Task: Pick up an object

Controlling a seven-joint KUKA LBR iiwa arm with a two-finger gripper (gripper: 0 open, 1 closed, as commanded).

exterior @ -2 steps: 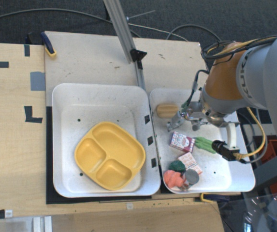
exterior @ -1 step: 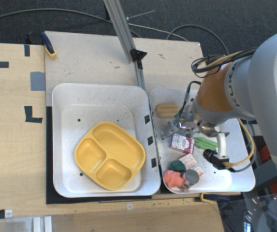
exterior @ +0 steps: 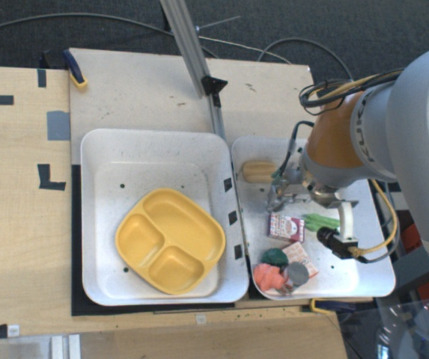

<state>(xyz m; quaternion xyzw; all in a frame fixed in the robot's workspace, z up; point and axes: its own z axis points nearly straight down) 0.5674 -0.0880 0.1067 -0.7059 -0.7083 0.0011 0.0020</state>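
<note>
Your gripper is hanging over the right bin, just above the small pink carton; you cannot tell its state.

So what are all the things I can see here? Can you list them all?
white bins: two, side by side on the bench
yellow tray: one, three compartments, in the left-hand bin
wooden cylinder: one, tan, far end of the right-hand bin
small box: one, pink and white, middle of the right-hand bin
green thing: one, just right of the box
dark green thing: one, near end of the right-hand bin
pink-orange soft thing: one, near corner of the right-hand bin
grey round thing: one, beside the pink-orange one
clamp: one, blue and yellow, far left of the bench
arm: one, grey with orange band, from the right
tool: one, above the box; fingers too blurred to judge
</note>
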